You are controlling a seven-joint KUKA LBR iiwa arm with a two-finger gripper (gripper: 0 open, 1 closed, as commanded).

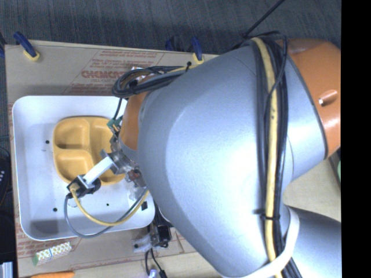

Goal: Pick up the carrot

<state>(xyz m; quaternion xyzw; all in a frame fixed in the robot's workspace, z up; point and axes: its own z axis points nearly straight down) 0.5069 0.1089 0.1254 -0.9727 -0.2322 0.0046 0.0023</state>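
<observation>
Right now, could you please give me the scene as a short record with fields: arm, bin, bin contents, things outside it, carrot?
arm: grey arm with orange band, reaching from the right over the bin
bin: left bin, white, on cardboard
bin contents: yellow divided tray, in its upper half
outside bin: patterned packet, below its lower edge
carrot: uncertain; an orange sliver at the bottom edge may be it
</observation>
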